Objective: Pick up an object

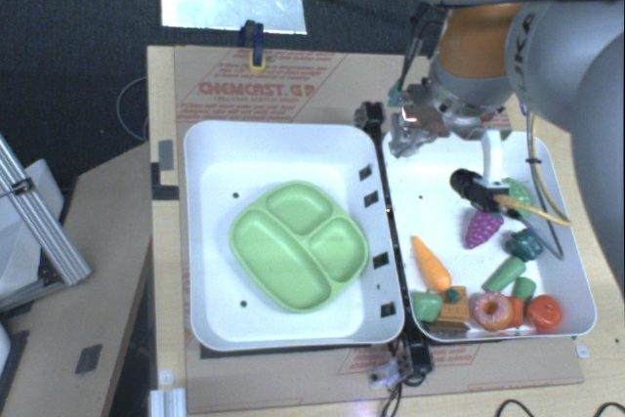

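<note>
Carrot: lies in the right bin, apart from the other toys; we judge it the easiest pick.
Heap: grapes, donut and tomato crowd the near right corner with other small toys, some touching.
Gripper: sits above the far left corner of the right bin, well apart from the carrot and heap; we cannot tell whether it is open or closed, and we see nothing held.
Risk, wall: a straight descent from here would meet bare floor or the rim between the bins and close on nothing.
Risk, heap: going into the heap could nudge neighbours, or pinch two toys so both slip.
Risk, carrot: it tapers and lies at a slant, so a grip along its length may squeeze it out.
Plate: alone in the left bin, probably too broad to grasp.
</note>
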You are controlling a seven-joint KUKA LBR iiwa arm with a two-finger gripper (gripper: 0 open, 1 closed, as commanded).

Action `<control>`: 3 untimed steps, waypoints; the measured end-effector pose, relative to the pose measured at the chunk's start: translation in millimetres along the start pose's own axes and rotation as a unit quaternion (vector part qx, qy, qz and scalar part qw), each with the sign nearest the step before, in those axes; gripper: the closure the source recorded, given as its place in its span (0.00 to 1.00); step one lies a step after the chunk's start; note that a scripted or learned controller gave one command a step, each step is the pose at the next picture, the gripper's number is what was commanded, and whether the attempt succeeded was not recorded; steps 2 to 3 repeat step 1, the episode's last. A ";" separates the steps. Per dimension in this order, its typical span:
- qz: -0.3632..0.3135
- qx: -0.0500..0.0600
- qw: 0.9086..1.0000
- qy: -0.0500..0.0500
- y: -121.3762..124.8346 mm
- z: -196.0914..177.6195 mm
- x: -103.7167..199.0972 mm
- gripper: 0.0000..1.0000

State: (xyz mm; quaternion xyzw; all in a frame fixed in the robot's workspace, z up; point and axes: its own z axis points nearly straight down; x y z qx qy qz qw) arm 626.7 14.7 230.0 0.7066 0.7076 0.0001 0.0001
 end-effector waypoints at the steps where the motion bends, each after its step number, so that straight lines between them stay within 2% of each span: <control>1: 0.001 -0.001 1.000 0.000 7.9 6.7 -11.4 1.00; 3: 0.001 -0.001 1.000 0.000 7.9 6.7 -11.4 1.00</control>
